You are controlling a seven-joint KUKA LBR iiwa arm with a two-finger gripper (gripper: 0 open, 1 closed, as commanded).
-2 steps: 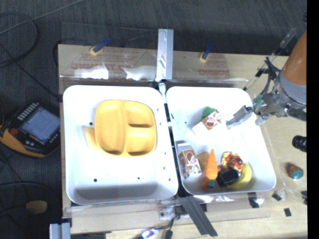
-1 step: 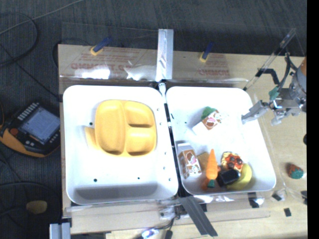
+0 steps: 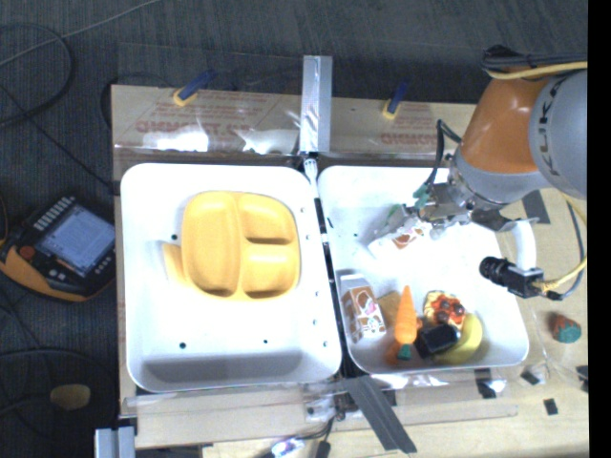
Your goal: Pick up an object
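Dark carpet around the worktop [image 3: 134, 122]; left bin [image 3: 143, 351] holds a yellow divided tray [image 3: 239, 241]. Pincer [image 3: 425, 213] low in the right bin [image 3: 516, 346], over a small red-and-white packet [image 3: 406, 238]; can't tell its state, nothing visibly held. Other candidates cluster at the near edge: carton [image 3: 363, 313], carrot [image 3: 407, 321], banana [image 3: 468, 342]. Suggest centring on the packet, descending straight, clear of the wall.

arm [image 3: 535, 141] cut off at right edge, jaws blurred over small packet [image 3: 409, 236], black item [image 3: 437, 339] unclear
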